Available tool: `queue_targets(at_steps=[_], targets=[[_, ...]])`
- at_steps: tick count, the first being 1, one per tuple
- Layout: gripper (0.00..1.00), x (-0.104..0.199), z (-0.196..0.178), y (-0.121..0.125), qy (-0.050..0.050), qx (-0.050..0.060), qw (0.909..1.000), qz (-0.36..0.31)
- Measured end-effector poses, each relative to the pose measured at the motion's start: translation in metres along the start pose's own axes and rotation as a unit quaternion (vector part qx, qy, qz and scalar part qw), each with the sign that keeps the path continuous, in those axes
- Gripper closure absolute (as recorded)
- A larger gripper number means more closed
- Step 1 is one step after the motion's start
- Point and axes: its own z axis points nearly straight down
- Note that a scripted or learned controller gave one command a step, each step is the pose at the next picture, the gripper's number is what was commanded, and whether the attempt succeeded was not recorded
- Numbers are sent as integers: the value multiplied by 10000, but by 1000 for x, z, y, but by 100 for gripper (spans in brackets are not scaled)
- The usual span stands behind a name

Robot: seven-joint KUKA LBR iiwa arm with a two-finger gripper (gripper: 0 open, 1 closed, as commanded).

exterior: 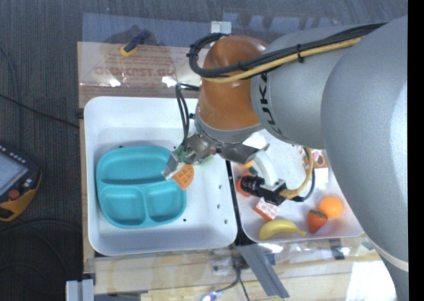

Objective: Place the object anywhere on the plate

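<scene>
One waffle (185,176) is hanging pinched in the gripper (177,170) at plate (126,190) edge, frame centre; I am judging release next.

The right bin (344,232) holds an orange (331,207) at its right side, a strawberry (317,219) just left of it, and a banana (281,229) along the near edge. A small red and white box (266,210) lies just beyond the banana's left end. Far left, a handheld controller (14,187) rests on the grey floor (40,41).

Your arm (344,94): bulky grey casing, orange band (228,84), black and yellow cables (291,54) above the fingers.
</scene>
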Motion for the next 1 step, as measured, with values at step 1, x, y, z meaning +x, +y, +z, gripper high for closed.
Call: queue_targets(at_steps=[1], targets=[[0,-1,0,0,0,-4,10000,5]])
